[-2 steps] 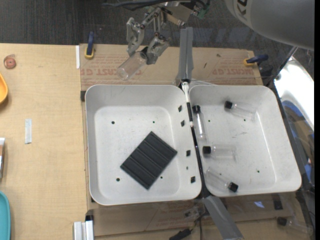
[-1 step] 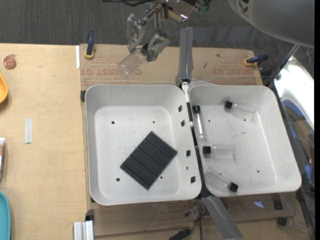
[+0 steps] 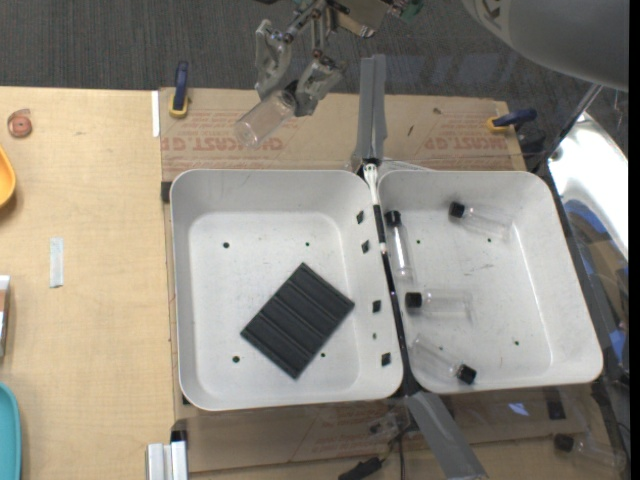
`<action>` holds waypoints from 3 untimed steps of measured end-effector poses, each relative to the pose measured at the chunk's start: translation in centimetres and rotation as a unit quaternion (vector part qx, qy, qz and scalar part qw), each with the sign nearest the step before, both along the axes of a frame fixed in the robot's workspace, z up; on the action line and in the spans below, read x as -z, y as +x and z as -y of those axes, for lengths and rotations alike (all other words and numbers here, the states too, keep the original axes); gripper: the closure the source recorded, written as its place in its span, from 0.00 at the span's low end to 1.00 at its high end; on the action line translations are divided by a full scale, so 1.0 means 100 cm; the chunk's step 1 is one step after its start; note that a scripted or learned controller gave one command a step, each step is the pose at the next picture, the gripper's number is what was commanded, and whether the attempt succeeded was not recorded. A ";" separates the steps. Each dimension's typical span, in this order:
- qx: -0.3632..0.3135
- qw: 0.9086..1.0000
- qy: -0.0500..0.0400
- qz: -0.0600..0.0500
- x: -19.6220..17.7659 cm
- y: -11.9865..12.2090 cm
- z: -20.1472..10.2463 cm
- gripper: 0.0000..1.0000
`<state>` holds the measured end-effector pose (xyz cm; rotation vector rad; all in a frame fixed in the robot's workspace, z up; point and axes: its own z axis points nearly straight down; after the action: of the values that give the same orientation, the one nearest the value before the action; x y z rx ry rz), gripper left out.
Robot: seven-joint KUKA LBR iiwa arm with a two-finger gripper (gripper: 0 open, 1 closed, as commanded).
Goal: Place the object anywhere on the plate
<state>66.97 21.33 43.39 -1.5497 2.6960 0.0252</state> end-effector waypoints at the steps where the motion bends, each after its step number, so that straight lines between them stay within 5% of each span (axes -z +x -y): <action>1: 0.002 1.000 0.002 0.002 -0.009 0.001 0.000 1.00; 3: 0.006 1.000 0.007 0.005 -0.027 0.004 0.001 1.00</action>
<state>67.39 21.23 46.14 -1.5266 2.6904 0.0357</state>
